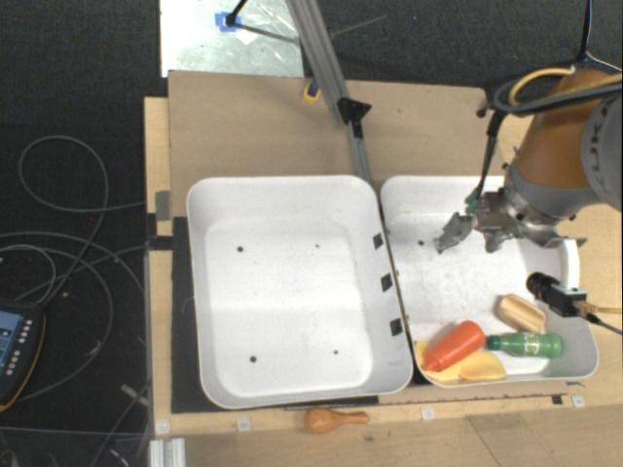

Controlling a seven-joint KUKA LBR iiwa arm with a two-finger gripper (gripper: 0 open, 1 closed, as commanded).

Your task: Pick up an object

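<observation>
My gripper (472, 236) hangs over the upper middle of the right bin (428, 195), open, with nothing between its spread fingers (451, 233). The objects lie in that bin's near right corner, below the gripper and apart from it: an orange carrot-like piece (455, 344), a yellow piece (479, 368) partly under it, a green bottle (526, 343) lying on its side, and a tan bread-like piece (520, 311).
The left bin (282, 188) sits beside the right one, sharing a raised rim. A small orange-tan gourd shape (336, 418) lies on the bench in front of the bins. A slanted metal pole (326, 56) crosses behind the bins.
</observation>
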